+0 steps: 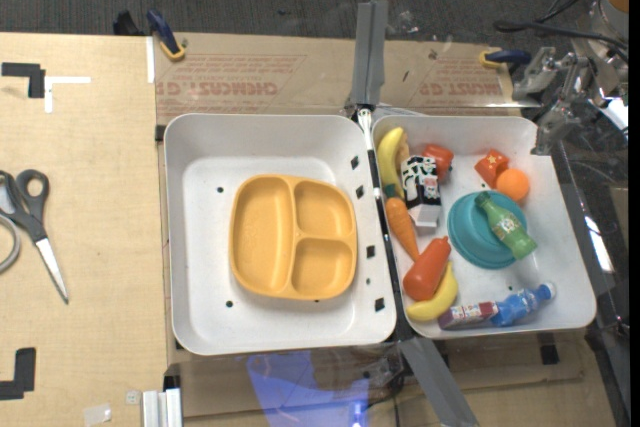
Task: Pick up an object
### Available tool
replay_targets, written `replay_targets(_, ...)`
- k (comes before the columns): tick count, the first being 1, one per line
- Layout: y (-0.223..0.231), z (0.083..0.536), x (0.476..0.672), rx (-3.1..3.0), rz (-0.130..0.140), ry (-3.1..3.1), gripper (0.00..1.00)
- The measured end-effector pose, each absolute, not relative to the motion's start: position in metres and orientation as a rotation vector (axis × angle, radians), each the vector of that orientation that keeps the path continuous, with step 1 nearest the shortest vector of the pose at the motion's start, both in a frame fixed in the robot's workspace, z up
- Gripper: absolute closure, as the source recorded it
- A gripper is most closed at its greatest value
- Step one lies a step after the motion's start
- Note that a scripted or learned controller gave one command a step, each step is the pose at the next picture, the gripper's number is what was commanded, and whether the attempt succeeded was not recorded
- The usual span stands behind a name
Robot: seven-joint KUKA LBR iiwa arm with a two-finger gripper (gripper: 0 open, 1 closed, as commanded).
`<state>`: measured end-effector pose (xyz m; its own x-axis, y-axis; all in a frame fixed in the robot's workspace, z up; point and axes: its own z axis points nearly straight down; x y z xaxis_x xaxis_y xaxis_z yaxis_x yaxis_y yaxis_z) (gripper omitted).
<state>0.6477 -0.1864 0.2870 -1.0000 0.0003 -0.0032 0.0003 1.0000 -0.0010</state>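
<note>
Dark floor is seen along the top of the frame, and below it a pale wooden counter (pixel 80 165) carrying two white bins. At the upper right the gripper (pixel 566 100) is seen above the far right corner of the right bin (pixel 572 245); it is a tangle of metal and cable, partly cut off by the frame edge, and whether it is open or closed cannot be told. Nothing is seen held in it.

Nearest to it, an orange ball (pixel 513 185) and a small red object (pixel 490 165) lie touching, with bare white floor between them and the bin's right wall. Just below, a green bottle (pixel 507 225) is laid across a teal bowl (pixel 475 240), its long axis running from upper left to lower right. Along the bottom wall a blue-capped bottle (pixel 497 309) lies almost level, cap toward the right.

Against the left wall the pieces are crowded: a banana (pixel 391 153) set upright in the frame, a black-and-white carton (pixel 421 180), a carrot (pixel 402 227) slanting down to the right, and a red pepper (pixel 428 267) overlapping a second banana (pixel 437 301).

The left bin (pixel 190 215) holds a yellow divided plate (pixel 294 237) with open floor left all around it. Scissors (pixel 35 225) are cut off at the frame's left edge.
</note>
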Motion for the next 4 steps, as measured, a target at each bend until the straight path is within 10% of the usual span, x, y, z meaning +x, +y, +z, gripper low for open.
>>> replay_targets(1, -0.219, 0.156, 0.597, 0.346, -0.001, 3.119, 0.0)
replay_targets(2, -0.223, 0.118, 0.642, 0.462, -0.006, 3.08, 0.0)
replay_targets(4, -0.227, 0.113, 0.656, 1.092, 0.0, 2.913, 0.0)
